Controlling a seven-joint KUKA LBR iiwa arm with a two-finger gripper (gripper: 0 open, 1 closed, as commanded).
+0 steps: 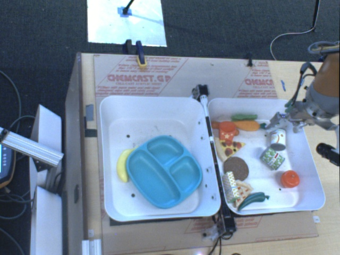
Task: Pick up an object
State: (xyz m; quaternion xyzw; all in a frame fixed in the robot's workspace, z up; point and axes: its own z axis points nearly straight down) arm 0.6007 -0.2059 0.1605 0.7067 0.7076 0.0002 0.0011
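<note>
While the gripper [278,122] hangs over the right bin [311,166], I cannot tell its state. Just below it stands a small white can [277,139], with a green-labelled can [272,158] beside it; a descent may nudge either aside.

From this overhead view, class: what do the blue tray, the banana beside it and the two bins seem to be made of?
Blue tray: probably moulded plastic, smooth and evenly coloured with pressed compartments.
Banana: likely plastic toy food, uniform yellow with no marks.
Bins: seemingly thin white plastic, with rounded corners and a soft sheen.
</note>
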